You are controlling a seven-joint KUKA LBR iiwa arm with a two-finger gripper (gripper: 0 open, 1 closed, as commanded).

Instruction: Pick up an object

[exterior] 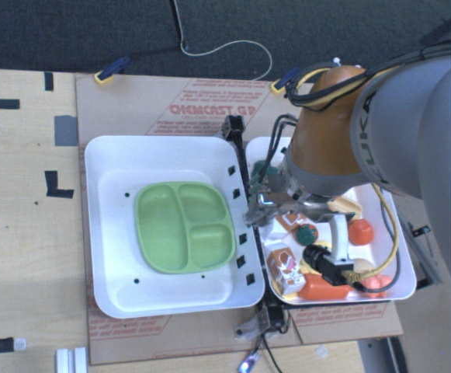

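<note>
Gripper (265, 208) hangs low at the left edge of the right bin (406, 286), and I cannot tell its state. Toys sit just beside it toward four o'clock: a red ball (360, 231), an orange carrot (323, 290) and a small box (286, 267). At nine o'clock, the left bin (109, 208) holds a green plate (185, 227).

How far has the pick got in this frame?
Done: the arm has reached over the right bin, which holds the small objects. In hand: the gripper sits low at that bin's left edge, near a red and green item; nothing is visibly held. Left: grasping and lifting. The green divided plate lies in the left bin.
</note>
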